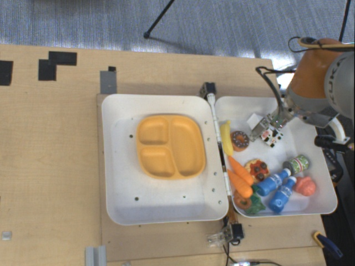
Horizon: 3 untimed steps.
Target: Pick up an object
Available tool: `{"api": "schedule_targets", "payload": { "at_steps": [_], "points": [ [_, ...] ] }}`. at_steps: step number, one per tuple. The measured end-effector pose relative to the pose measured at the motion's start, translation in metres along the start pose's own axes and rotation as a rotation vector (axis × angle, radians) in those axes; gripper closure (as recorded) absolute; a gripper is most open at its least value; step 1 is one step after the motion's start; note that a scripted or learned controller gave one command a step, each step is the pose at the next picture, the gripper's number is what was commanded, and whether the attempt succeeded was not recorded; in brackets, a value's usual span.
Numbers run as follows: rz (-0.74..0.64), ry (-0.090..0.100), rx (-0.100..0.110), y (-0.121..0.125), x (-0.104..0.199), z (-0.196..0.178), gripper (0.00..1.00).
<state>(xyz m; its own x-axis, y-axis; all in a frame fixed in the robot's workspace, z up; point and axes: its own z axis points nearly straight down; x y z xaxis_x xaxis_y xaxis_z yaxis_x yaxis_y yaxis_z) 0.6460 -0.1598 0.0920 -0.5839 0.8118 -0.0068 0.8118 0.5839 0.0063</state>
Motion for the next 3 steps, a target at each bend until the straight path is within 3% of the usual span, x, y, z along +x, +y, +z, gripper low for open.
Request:
{"api": "schedule_targets", "payload": {
  "at_steps": [1, 2, 3],
  "points": [
    [-0.034, -0.006, -0.004, -0.002, 0.015, 0.001, 0.00],
    [-0.362, -0.005, -0.004, 0.003, 0.060, 0.002, 0.00],
    [-0.870, 0.001, -0.001, 0.014, 0.016, 0.006, 0.00]
  ]
}}
